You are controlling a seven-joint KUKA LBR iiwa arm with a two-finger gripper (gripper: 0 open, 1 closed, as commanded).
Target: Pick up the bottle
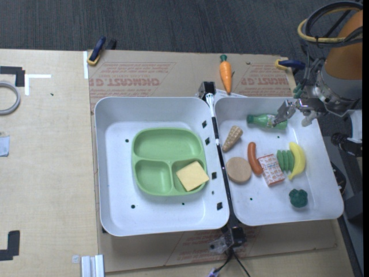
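Green bottle (264, 120) lying on its side near the far wall of the right bin (323, 209), gripper (281, 115) at its base end, fingers' state impossible to tell. Approach or grasp step, apparently; next, closing squarely across the body, then lifting clear of the cone (232, 138) and sausage (252, 157) nearby.

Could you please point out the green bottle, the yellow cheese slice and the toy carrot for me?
Green plastic bottle (260, 120), camera view: on its body, left of the arm's tip.
Yellow square cheese slice (192, 175), camera view: on its flat top.
Orange toy carrot (225, 74), camera view: on its orange body.
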